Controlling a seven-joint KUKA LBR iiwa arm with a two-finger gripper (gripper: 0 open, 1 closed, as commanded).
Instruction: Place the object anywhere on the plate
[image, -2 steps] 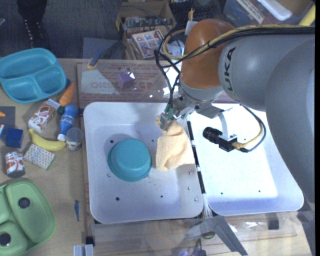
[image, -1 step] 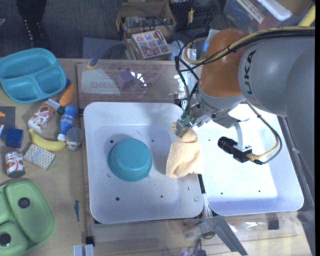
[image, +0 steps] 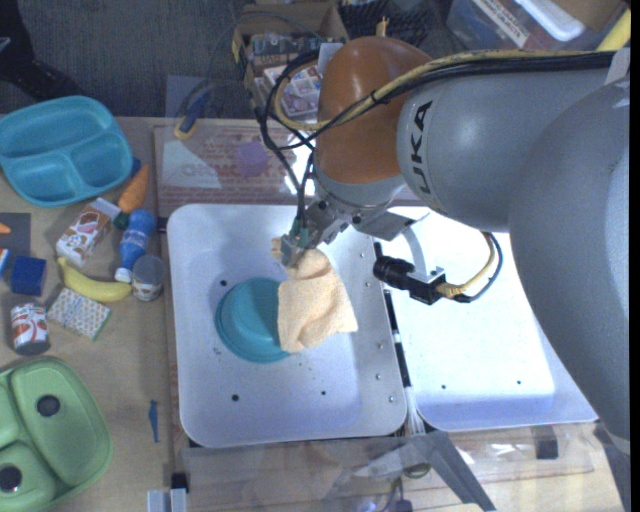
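Hanging: a yellow cloth (image: 314, 308) droops from the gripper (image: 298, 247), its top corner pinched between the fingers; the rest falls in loose folds below
Gripper: closed on the cloth's upper corner; it sits above the far side of the blue plate (image: 248, 320), a little to the plate's right
Cloth against plate: the cloth's left edge overlaps the plate's right part in this view; whether the fabric touches the plate or hangs clear of it cannot be told
Plate: round and blue, lying flat in the left bin (image: 200, 400); its left and near portions are bare, its right part hidden behind the cloth
Arm: the grey arm (image: 500, 150) with its orange band (image: 365, 100) crosses over from the plate's right; a black cable (image: 290, 80) loops by the wrist
Right bin: the second white bin (image: 490, 370) lies just beside the left bin, on the side away from the plate; a small black fitting with a yellow lead (image: 415, 280) hangs above its near-left corner
Left of the plate, on the bench outside the bin: a banana (image: 92, 283), a blue bottle (image: 135, 240) lying beside it, a small grey can (image: 148, 277) and a carrot (image: 133, 188)
Further left of the plate: a blue divided tray (image: 62, 150) toward the far corner; a green divided tray (image: 45, 430) toward the near corner
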